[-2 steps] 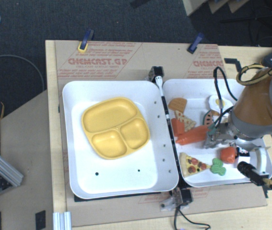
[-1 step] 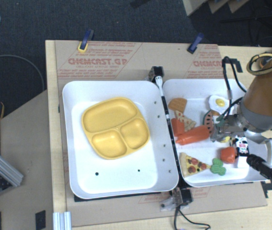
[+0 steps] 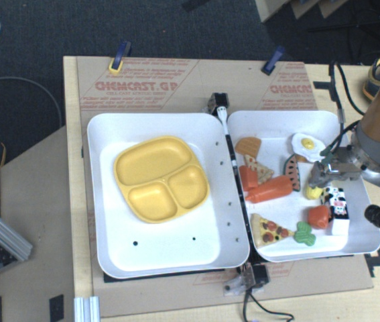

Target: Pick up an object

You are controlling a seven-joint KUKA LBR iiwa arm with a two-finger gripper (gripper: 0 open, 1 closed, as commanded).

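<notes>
Where the right bin [image 3: 350,247] comes nearest the camera, a pizza slice [image 3: 269,229] and a green broccoli-like piece [image 3: 303,234] lie near-left of the gripper [image 3: 325,174]. A red piece [image 3: 319,217] and a black-and-white carton [image 3: 338,204] sit just on the near side of the gripper. A small yellow piece [image 3: 312,193] lies right at the gripper. Whether the gripper is spread or clenched, I cannot tell, and nothing is seen held. Left of the gripper a long red sausage-like piece [image 3: 267,190] lies crosswise, its right end slightly farther back. A fried egg [image 3: 305,143] lies just beyond the gripper. Far-left of the gripper, the cardboard [image 3: 176,79] reads "CHEMCAST" in red.
</notes>
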